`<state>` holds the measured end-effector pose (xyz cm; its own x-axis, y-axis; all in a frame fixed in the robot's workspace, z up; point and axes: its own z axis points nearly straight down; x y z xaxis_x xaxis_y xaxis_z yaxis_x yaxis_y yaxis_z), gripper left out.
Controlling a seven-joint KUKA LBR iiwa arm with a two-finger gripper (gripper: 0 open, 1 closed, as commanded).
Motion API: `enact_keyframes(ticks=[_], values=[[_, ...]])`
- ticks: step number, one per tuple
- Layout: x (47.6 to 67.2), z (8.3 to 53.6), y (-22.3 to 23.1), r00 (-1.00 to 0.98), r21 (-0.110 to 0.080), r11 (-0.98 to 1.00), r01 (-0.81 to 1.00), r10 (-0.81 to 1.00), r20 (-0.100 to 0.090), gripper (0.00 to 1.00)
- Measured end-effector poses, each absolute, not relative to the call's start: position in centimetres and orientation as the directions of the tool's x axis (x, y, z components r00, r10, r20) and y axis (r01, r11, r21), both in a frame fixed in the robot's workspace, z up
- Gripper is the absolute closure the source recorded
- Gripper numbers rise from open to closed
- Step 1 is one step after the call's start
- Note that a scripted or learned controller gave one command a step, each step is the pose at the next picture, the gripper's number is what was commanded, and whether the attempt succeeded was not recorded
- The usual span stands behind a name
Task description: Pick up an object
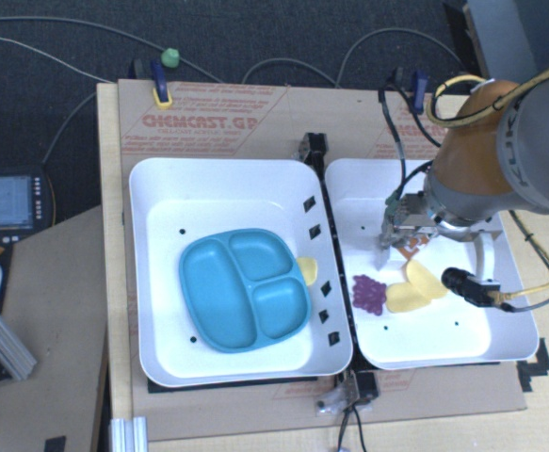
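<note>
- Light is bright and even, falling from overhead; the two white bins come out near blown-out, their floors showing little surface detail.
- Shadows are soft and short: a faint grey rim hugs the blue tray, and a dimmer patch lies under the arm on the right bin's floor.
- A mild sheen runs along the orange band and the grey casing.
- The dark floor around the worktop stays murky and grainy.
- Focus is moderate overall; small things such as the purple piece look soft, with compression smear at edges.
- Straight board edges bow slightly near the corners.
</note>
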<state>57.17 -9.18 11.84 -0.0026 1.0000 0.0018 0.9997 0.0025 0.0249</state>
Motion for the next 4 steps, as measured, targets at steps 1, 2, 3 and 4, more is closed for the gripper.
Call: enact_keyframes(ticks=[1, 2, 3, 4], values=[[57.1, 18.3, -9.2, -0.001, 0.006, 0.001, 1.0, 1.0, -0.001, 1.0], [57.3, 22.8, -9.2, -0.001, 0.006, 0.001, 1.0, 1.0, -0.001, 1.0], [58.9, 22.0, -4.4, -0.005, 0.002, 0.005, 1.0, 1.0, 0.001, 1.0], [59.9, 23.2, 1.1, -0.007, 0.002, 0.007, 1.0, 1.0, 0.002, 1.0]])
